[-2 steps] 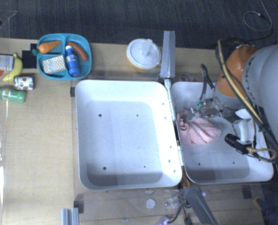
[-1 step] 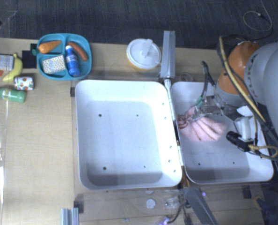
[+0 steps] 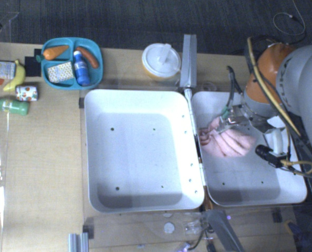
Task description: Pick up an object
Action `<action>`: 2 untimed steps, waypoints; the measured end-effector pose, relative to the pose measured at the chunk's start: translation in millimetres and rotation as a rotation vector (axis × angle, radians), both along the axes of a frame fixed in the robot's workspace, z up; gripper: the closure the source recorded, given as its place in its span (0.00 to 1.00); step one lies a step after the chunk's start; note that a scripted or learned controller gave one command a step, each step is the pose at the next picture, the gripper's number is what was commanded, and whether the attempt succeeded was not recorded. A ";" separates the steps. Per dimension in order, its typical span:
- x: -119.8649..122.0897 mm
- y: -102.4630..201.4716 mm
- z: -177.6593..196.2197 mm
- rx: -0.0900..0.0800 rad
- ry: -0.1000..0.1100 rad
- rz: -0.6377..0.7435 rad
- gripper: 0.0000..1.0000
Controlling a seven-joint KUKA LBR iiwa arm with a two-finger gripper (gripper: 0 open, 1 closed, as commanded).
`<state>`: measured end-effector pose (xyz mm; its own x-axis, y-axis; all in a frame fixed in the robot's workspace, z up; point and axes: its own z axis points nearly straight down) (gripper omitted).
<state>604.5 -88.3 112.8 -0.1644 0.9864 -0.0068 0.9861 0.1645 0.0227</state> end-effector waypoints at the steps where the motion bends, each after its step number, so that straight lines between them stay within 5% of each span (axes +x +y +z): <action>1: 8.3 13.8 79.1 -0.001 0.019 0.207 1.00; 2: 65.3 -5.0 52.4 -0.004 0.018 0.398 1.00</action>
